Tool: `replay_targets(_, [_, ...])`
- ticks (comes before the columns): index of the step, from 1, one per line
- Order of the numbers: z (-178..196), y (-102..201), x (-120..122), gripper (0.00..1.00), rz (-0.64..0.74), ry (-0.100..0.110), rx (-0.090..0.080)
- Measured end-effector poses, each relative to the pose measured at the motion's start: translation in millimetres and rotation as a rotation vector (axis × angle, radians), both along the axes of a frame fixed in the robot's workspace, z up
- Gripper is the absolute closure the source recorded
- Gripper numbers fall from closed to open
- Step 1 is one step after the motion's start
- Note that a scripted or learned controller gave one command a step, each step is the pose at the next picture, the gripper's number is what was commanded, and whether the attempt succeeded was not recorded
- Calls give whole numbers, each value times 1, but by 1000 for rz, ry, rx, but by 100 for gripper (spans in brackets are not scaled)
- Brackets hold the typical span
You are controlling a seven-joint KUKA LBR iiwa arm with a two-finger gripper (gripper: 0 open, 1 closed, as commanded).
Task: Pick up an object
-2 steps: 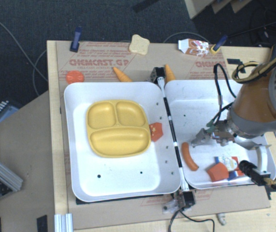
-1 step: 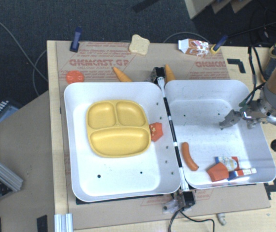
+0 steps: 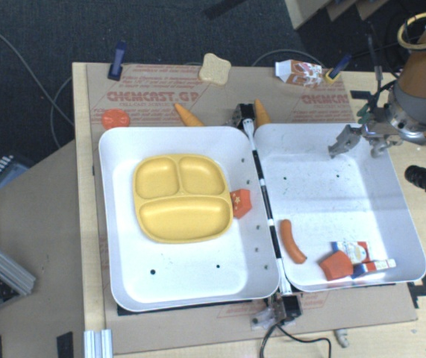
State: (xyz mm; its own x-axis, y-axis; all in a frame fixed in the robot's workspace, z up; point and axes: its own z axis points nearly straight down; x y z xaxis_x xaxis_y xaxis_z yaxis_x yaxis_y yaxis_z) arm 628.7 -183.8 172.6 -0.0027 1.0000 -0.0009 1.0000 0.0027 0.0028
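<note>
Near edge of the right bin (image 3: 392, 200): small cluster of items. Orange-red block (image 3: 335, 265) touching a white carton with blue and red print (image 3: 363, 255), both hard against the near wall. Just left of them, an orange sausage-shaped piece (image 3: 292, 242), lying slantwise close to the divide between the bins, apart from the block.

Left bin (image 3: 123, 267): yellow three-compartment plate (image 3: 183, 198) sits in the middle toward the far side. All three compartments bare. A small red piece with a yellow mark (image 3: 240, 202) rests just beside the plate's right edge, touching or nearly so; cannot tell which.

Gripper (image 3: 358, 142) hangs over the far right corner of the right bin, well apart from the block, carton and sausage piece. Two grey fingers (image 3: 341, 141) show, splayed apart, nothing between them. Orange band of the arm (image 3: 425, 73) visible above, at the right edge.

Behind the bins, on the cardboard sheet (image 3: 153, 95): a blue clip (image 3: 116, 60) at the far left corner, an orange-red disc (image 3: 115, 118), an orange carrot-like piece (image 3: 188, 115), a tan bread-slice shape (image 3: 215, 68), a crumpled white-and-brown wrapper (image 3: 300, 72). A second orange piece (image 3: 261, 112) lies at the far end of the divide.
</note>
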Motion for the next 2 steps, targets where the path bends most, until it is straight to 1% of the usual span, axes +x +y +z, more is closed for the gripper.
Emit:
replay_targets(1, [-89,-34,-42,0,2,5,10])
replay_targets(2, [-89,-35,-151,0,-2,8,6])
